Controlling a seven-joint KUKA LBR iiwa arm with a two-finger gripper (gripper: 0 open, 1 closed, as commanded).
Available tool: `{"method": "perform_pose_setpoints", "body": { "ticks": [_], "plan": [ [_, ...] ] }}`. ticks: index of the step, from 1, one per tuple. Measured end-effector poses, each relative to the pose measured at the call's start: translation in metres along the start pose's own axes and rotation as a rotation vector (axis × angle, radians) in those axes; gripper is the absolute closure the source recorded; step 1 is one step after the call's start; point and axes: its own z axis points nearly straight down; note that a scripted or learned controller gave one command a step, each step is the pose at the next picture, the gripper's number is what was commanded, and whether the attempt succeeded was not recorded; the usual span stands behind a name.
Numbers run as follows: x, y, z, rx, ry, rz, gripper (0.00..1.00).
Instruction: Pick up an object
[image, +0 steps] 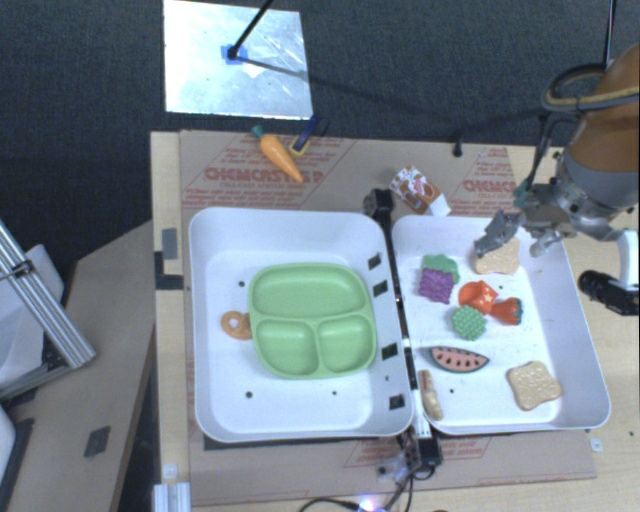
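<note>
The right bin (575, 330) holds toy foods: purple grapes (437, 278), a red-orange pepper (479, 296), a red piece (507, 311), a green bumpy ball (468, 322), a watermelon slice (459, 359), a bread slice (532, 384) and a tan piece (498, 259) at the back. My gripper (520, 238) hangs over the back of this bin, right above the tan piece. Its fingers (494, 237) look spread, with nothing seen between them.
The left bin (215, 250) holds a green divided tray (310, 318) and a small orange ring (236, 325). A toy carrot (279, 157) and a small carton (417, 190) lie on the cardboard behind the bins. A thin tan piece (429, 394) lies along the right bin's left wall.
</note>
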Motion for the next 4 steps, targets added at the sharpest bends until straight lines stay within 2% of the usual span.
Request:
{"method": "perform_pose_setpoints", "body": {
  "ticks": [1, 2, 3, 4],
  "plan": [
    [0.0, 0.002, -0.006, -0.011, -0.001, -0.002, 0.0],
    [-0.004, -0.001, 0.055, -0.006, 0.0, 0.0, 0.0],
    [0.005, -0.006, 0.111, -0.006, 0.0, 0.0, 0.0],
    [0.011, -0.005, 0.16, -0.019, -0.009, -0.001, 0.0]
  ]
}}
